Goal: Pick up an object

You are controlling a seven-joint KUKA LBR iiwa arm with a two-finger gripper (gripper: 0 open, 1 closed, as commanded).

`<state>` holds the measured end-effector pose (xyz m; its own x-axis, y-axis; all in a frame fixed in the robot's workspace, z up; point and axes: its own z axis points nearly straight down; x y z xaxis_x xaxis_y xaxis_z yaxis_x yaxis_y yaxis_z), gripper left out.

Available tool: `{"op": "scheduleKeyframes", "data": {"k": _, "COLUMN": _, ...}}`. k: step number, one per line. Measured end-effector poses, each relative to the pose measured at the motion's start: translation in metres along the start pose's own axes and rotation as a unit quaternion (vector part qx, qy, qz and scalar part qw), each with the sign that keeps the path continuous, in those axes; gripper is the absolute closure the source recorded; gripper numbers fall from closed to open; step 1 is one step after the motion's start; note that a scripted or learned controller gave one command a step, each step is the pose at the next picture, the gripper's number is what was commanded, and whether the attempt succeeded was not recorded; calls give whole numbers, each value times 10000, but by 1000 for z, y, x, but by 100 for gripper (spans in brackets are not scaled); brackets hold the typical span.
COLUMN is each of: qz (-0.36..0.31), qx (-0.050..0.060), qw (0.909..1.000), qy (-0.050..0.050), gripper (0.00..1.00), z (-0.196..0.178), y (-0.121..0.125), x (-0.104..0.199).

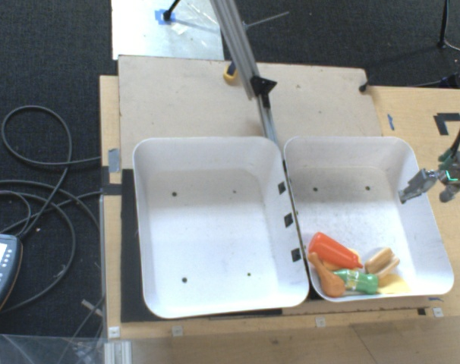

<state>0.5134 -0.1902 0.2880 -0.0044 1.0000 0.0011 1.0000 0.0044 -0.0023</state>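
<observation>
A robotics lab or test workshop: 2 white bins [207,226] sit on a plywood bench [177,97], with loose black cables [40,165] across dark carpet [48,44].

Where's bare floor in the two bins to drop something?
The left bin has bare floor wall to wall. The right bin is bare across its far half and middle, below the pincer at its right rim. Its near corner is crowded: orange piece, drumstick, green item, bread roll.
</observation>
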Motion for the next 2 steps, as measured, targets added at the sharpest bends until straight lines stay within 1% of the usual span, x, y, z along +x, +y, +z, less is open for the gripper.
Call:
{"op": "scheduleKeyframes", "data": {"k": 1, "qz": 4, "qx": -21, "qw": 10000, "qy": -7, "gripper": 0, "z": -2, "y": 1, "x": 0}}
{"op": "scheduleKeyframes", "data": {"k": 2, "qz": 9, "qx": 5, "qw": 10000, "qy": 3, "gripper": 0, "z": 53, "y": 8, "x": 8}}
